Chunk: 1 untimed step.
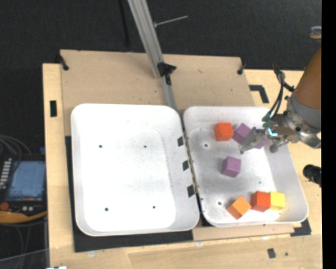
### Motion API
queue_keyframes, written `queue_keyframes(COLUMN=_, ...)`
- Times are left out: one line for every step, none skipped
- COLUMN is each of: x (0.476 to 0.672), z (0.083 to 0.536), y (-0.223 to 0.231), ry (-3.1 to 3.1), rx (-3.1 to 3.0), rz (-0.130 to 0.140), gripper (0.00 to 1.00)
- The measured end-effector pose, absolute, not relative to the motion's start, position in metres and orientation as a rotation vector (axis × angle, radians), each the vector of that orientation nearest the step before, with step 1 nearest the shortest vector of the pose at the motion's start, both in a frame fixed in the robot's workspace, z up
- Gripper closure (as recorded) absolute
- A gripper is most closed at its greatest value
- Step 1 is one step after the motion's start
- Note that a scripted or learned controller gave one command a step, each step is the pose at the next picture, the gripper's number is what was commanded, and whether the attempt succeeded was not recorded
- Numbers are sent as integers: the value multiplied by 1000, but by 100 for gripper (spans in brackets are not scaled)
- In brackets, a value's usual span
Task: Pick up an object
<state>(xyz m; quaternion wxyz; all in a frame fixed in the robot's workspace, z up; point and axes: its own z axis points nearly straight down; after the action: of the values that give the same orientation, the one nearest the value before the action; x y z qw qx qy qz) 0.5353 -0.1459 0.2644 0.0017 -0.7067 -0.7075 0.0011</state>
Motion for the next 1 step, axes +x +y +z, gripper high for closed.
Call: queue_keyframes(x=536, z=267, y=-146, ry=-2222, rx=-2222, rz=-1, gripper=0)
